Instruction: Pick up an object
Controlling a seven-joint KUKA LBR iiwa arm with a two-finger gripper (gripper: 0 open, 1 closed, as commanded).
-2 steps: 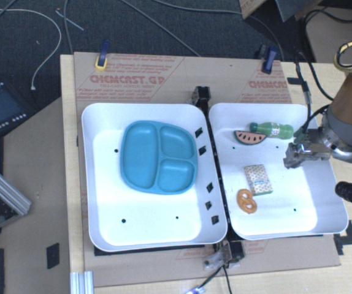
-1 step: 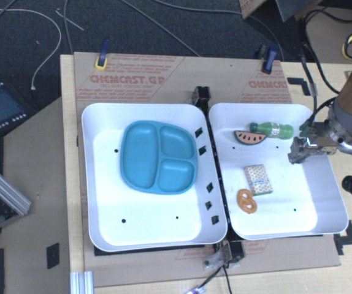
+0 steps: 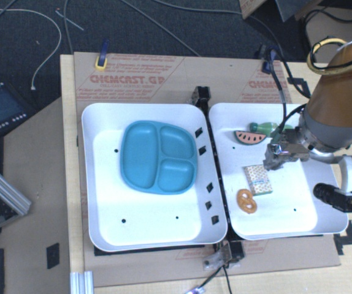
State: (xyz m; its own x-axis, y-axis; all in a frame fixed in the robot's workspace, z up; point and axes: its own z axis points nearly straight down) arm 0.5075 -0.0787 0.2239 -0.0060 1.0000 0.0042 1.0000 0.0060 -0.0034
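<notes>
Three objects in right bin [image 3: 298,222] — watermelon slice [image 3: 250,137], small packet [image 3: 258,179], pretzel [image 3: 247,201]. Gripper [image 3: 276,156] hovers near packet's upper edge; open or closed — cannot tell. Risk: flat packet may slip from the grasp, or neighbour pretzel gets pushed.
</notes>
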